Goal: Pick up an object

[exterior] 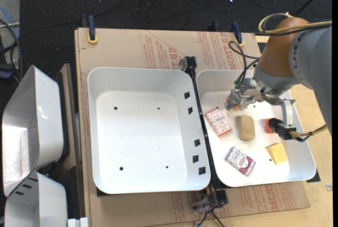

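Dark carpet strewn with black cables lies behind a plywood-topped counter [158, 46] on which two shallow white bins are set side by side. Over the upper left part of the right-hand white bin [303, 165] the jaws [236, 100] are seen from above, low over the bin floor; whether they are apart or together cannot be told from this angle, and nothing is seen between them.

Just below them, near the bin's left wall, a small red-and-white patterned packet [218, 121] is lying flat. Beside it, to its right, a tan oblong block [245, 128] with rounded corners is found, and it is judged the likeliest object to be picked. It looks light, firm and matt, so little slip is expected; it is best taken across its narrow width, at mid-length. The flat packets are judged harder to take hold of, since little height is offered above the floor.

Further right, a small red-orange round object [273, 125] sits by a black cable end. Lower down, a purple-and-white printed packet [240, 161] and a yellow wedge-shaped block [277, 153] are lying well apart.

The left-hand white bin [95, 115] is separated from the other by a black divider rail. The grey arm with its orange band [280, 51] is reaching in from the right.
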Tool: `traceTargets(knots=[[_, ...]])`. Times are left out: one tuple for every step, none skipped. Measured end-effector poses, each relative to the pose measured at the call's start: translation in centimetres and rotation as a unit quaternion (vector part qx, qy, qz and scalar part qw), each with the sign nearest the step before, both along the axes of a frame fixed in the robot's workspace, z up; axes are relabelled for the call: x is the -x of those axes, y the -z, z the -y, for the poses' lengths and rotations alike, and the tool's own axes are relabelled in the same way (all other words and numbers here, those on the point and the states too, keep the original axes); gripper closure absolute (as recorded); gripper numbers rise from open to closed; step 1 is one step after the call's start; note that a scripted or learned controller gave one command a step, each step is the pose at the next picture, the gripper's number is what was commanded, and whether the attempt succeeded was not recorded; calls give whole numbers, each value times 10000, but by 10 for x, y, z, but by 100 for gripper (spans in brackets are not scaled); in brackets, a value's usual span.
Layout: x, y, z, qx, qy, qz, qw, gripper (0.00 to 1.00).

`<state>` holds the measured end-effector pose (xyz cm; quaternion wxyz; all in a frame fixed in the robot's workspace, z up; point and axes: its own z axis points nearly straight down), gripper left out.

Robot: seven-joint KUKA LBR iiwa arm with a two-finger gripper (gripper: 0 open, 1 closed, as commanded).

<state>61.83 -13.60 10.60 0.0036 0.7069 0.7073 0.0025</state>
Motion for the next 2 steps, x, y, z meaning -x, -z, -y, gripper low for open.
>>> traceTargets(knots=[[9, -91, -90, -15, -40, -17, 10000, 100], [35, -86, -157, -17, -40, -61, 10000, 100]])
